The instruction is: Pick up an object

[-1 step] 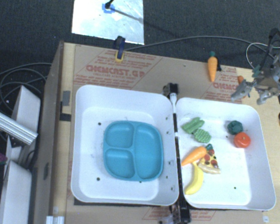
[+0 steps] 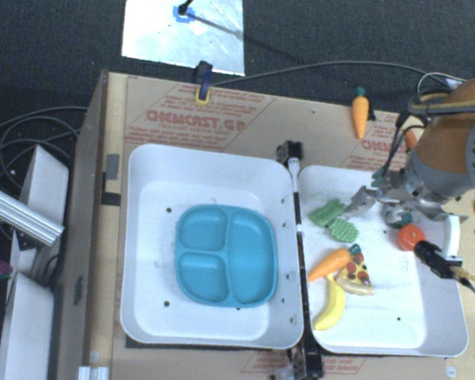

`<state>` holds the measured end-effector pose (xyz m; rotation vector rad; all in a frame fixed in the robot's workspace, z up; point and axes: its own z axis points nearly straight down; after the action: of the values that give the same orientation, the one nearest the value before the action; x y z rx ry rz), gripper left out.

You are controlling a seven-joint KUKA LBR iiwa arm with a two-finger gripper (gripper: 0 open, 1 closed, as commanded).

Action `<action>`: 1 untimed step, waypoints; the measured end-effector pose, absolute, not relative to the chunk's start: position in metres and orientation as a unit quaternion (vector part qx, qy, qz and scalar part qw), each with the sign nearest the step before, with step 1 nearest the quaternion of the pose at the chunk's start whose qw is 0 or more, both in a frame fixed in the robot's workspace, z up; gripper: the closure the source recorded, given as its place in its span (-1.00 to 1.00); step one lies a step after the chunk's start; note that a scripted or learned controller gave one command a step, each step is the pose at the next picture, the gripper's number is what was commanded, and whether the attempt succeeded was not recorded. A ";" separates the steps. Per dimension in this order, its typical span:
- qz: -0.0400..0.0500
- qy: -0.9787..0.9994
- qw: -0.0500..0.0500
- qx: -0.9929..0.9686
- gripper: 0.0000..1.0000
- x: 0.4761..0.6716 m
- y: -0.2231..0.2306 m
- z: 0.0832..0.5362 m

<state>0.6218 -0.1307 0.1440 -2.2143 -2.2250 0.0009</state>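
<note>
Camera view: green toy [image 2: 336, 220] lies just beside fingers [image 2: 361, 198].

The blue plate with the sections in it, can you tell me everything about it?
The light blue divided plastic plate lies flat in the middle of the left shallow white bin. It is roughly square with rounded corners and looks smooth, like moulded plastic. Raised ridges split it into three compartments: two at the top and one lower left, as far as the view shows. It sits slightly turned against the bin's sides. It rests on the bin floor, and the toy foods lie apart in the other bin.
</note>
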 end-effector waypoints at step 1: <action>0.000 -0.708 0.000 -0.706 -1.00 0.582 -0.098 0.103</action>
<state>0.5820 -0.0984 0.1034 -2.2176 -2.2244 0.0003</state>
